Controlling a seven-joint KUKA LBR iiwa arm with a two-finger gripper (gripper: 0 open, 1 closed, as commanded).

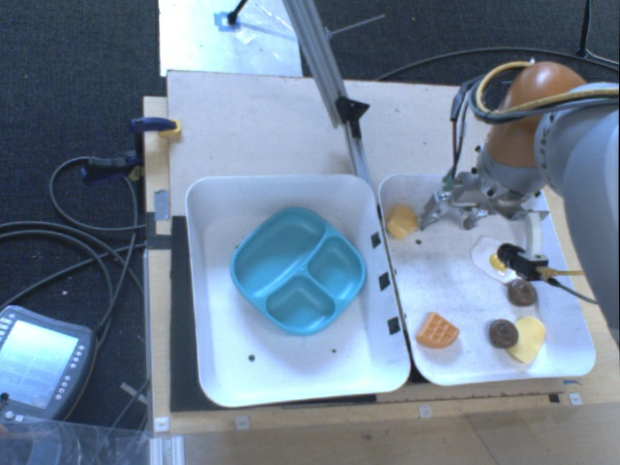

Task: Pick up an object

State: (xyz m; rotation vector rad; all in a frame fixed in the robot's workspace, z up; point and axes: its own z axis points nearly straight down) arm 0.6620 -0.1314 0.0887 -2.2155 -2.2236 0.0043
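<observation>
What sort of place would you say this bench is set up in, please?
Probably a robotics lab: a robot arm reaches over two white bins of toy food, and a teach pendant lies on the carpet.

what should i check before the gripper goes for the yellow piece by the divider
1. Yellow piece lies free in the right bin: ok.
2. Gripper close to it, at its right: ok.
3. Piece between the gripper's parts: cannot tell.
4. Room against the bin's left wall: not ok, the piece sits tight beside it.
5. Other items, like the orange waffle, clear of the path: ok.
</observation>
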